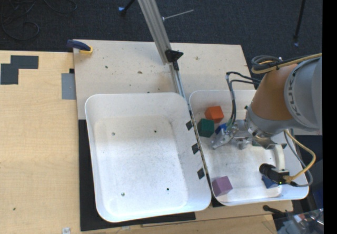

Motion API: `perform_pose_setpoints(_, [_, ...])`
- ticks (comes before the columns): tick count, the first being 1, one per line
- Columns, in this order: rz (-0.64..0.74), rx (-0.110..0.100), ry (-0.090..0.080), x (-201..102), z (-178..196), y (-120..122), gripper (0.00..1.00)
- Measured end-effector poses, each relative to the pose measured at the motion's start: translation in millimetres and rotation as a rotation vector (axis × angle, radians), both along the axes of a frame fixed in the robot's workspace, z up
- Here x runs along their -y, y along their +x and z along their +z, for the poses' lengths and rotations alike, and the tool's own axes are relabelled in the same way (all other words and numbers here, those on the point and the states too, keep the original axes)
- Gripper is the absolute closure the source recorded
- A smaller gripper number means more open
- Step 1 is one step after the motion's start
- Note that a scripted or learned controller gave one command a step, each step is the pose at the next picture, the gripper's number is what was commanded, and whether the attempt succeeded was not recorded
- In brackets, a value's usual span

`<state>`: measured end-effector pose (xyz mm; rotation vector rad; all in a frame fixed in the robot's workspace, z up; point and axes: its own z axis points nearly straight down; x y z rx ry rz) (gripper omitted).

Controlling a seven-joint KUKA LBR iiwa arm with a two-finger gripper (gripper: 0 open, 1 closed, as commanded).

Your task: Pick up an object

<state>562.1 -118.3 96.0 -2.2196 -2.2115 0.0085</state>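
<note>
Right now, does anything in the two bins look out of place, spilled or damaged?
Nothing stands out. The orange block, green block and purple block lie in the right bin, none spilled over its rim. The gripper sits beside the green block. The left bin shows dark specks only.

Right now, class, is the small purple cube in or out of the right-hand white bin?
In. The small purple cube lies on the right-hand white bin's floor, near its front left corner.

Single fixed camera, high above bench (37,138), looking down at a slant. Both white bins (105,122) in frame; arm (287,96) enters from right.
</note>
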Motion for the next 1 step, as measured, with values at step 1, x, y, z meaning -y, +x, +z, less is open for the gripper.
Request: perform_pose_setpoints(1, [-0.009,0.005,-0.001,2.5,13.1,0.9,1.0])
